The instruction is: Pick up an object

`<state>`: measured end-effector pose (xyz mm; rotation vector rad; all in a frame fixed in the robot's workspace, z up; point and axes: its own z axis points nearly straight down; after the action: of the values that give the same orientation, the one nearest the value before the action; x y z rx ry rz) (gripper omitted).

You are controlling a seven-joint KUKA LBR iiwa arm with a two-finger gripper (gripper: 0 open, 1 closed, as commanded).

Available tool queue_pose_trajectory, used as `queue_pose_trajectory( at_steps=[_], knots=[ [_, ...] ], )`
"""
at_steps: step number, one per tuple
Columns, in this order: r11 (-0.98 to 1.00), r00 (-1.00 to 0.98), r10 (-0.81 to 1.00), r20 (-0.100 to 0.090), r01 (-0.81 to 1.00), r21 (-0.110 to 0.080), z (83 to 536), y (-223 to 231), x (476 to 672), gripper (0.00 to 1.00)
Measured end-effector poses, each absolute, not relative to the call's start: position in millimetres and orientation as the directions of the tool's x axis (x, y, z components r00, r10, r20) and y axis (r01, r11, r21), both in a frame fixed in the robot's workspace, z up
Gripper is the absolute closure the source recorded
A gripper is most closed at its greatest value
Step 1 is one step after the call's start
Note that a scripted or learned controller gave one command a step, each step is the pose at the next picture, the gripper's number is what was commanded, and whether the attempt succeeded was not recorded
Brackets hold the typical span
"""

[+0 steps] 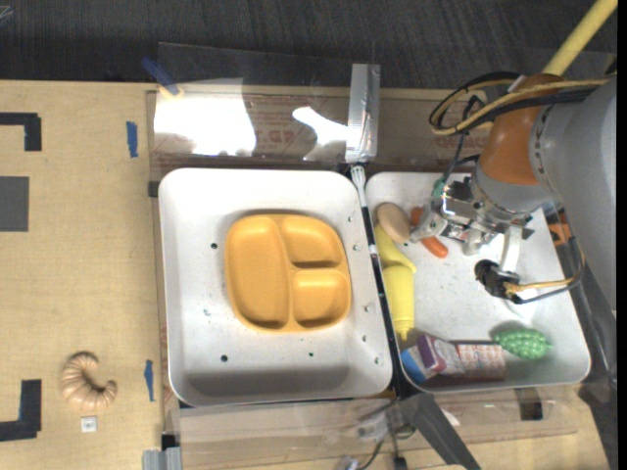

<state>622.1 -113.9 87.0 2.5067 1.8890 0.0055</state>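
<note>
Right bin (549,355) is crowded along its left wall by the yellow bottle (399,287) and along the front edge by the tube (460,357) and green toy (522,342). Its centre lies open, and the end effector (468,225) sits near the back.

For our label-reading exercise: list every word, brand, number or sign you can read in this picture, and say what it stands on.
No text can be read.
Tube in the right bin: printing too blurred to read.
Small white tag on the bench, below the croissant-shaped toy: mark too small to read.
</note>
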Motion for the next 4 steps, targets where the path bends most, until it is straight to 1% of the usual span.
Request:
queue_pose_trajectory(
  at_steps=[1,2,3,4],
  knots=[
    [-0.273,0.273,0.962,0.001,0.962,0.009,99,-113,623.9,1.0],
    [-0.506,0.506,0.863,0.001,0.863,0.006,88,-97,608.9,1.0],
    [-0.705,0.705,0.71,0.002,0.71,0.002,88,-96,622.3,1.0],
    [-0.829,0.829,0.56,0.002,0.56,0.002,87,-100,647.8,1.0]
  ],
)
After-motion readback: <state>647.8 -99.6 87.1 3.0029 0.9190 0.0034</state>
